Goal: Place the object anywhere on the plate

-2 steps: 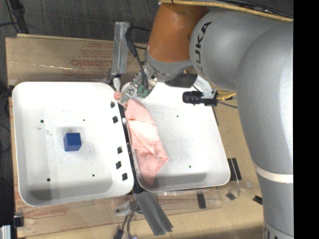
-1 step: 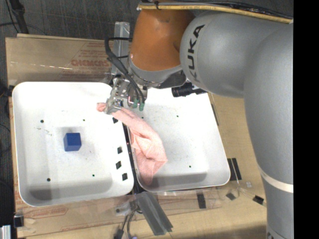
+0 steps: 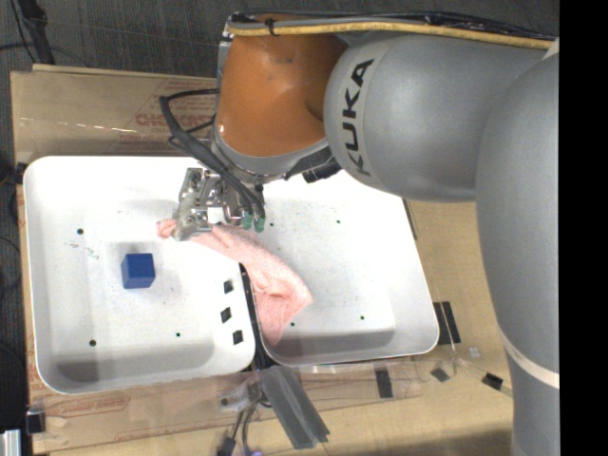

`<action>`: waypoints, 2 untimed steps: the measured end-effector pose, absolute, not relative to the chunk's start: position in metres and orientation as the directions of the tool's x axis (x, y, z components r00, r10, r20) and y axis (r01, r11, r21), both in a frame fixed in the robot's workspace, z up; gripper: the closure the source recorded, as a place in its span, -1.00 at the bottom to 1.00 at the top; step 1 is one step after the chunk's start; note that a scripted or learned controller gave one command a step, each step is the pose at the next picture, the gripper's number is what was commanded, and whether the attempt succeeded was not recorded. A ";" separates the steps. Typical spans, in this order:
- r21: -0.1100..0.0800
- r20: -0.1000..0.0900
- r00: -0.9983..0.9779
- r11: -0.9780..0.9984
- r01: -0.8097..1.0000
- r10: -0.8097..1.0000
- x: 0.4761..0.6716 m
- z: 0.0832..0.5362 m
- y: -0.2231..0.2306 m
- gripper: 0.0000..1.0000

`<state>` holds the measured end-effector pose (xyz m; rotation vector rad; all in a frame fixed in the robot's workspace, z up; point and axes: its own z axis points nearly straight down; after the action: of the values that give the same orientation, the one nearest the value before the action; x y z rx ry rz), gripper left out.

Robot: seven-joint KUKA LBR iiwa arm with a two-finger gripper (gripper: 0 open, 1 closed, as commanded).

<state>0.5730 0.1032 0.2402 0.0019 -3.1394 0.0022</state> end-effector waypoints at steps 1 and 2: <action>-0.002 0.003 -1.000 1.000 -0.007 -0.007 0.553 0.240 0.145 1.00; -0.002 0.003 -1.000 1.000 -0.006 -0.006 0.519 0.232 0.182 1.00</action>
<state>0.5187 0.1822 0.2316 0.0100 -3.1390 0.0030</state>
